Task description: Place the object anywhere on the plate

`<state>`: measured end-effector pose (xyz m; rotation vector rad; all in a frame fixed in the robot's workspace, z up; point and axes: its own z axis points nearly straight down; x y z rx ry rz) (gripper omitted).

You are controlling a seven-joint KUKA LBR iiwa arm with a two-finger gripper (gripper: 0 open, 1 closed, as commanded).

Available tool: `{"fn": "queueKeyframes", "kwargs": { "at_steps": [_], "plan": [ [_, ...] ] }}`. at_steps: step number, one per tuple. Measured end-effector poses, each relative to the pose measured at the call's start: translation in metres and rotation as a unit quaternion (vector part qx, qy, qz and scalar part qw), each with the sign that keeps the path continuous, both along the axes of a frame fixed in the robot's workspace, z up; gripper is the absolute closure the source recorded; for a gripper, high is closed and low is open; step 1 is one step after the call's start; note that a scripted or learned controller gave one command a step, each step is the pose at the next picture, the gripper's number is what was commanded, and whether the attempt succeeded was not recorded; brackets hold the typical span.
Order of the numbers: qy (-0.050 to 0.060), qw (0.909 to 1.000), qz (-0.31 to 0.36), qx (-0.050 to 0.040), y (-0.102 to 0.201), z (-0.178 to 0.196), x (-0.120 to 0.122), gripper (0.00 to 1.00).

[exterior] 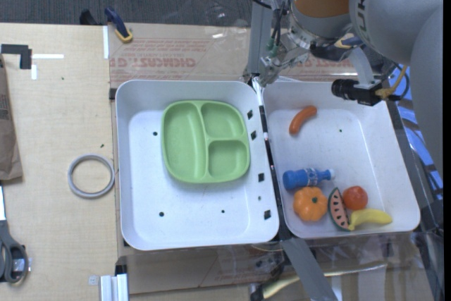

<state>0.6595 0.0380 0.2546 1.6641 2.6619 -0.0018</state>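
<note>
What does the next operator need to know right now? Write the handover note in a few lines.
End effector: up at the far rim between the bins, holding nothing that can be seen.
Green plate: in the left bin, nothing on it.
Right bin: sausage, blue bottle, small pumpkin, watermelon slice, tomato, banana.
Done: nothing placed.
Left: pick one object and set it on the plate.
</note>
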Motion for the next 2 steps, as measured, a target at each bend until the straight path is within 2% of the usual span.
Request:
{"fn": "queueKeyframes", "kwargs": {
  "at_steps": [1,2],
  "plan": [
    [0.002,0.9988,-0.048,0.0004,0.086,-0.107,-0.001,1.0],
    [0.0,1.0,0.007,-0.0001,0.043,0.083,0.0,1.0]
  ]
}}
